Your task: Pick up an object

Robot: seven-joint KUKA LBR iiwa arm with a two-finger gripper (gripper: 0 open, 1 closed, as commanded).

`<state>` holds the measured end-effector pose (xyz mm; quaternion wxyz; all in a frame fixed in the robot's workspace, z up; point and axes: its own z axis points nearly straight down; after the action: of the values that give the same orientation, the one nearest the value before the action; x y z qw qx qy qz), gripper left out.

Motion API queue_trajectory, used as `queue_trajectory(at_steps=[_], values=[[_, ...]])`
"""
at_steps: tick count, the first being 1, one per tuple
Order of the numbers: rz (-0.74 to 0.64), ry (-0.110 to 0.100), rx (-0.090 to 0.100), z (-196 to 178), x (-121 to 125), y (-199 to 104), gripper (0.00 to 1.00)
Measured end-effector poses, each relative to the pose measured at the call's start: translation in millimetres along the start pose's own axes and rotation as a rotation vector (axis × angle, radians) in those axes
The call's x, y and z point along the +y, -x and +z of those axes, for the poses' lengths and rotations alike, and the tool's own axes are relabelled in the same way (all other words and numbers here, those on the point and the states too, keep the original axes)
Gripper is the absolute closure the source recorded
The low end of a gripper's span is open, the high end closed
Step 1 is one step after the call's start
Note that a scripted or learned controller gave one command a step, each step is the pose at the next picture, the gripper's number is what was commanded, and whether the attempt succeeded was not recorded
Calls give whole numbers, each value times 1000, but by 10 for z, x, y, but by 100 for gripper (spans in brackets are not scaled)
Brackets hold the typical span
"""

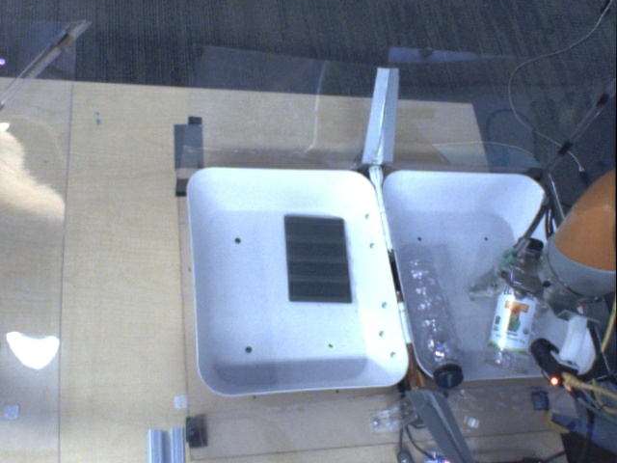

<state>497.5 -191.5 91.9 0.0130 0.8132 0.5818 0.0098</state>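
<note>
Camera view, from above at a slant. A pale wooden bench (106,287) carries two shallow white bins side by side, their inner rims touching along a central seam. The left bin (222,287) holds a dark, ribbed rectangular pad (317,258) lying flat near its middle; small dark holes dot its floor. The right bin (453,210) holds a clear plastic bottle with a dark cap (430,321), lying along the bin's left wall with the cap toward the near rim, and a small white bottle with a green and orange label (510,322) toward the bin's right side, well apart from the clear one. The arm (586,244), grey with an orange band, enters from the right; its gripper (514,276) sits low in the right bin, just above the labelled bottle's upper end. Whether the pincer is spread or closed, and whether it grasps anything, cannot be told from this angle. A metal upright (380,123) rises behind the seam between the bins. Transparent panels stand around the bench, catching bright reflections at left. Dark carpeted floor (289,8) lies beyond the bench; cables (564,75) trail at upper right.
</note>
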Motion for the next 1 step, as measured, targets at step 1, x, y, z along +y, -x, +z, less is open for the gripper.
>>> queue_trajectory(at_steps=[1], values=[[-3, 5, 1, -102, 23, -16, 100]])
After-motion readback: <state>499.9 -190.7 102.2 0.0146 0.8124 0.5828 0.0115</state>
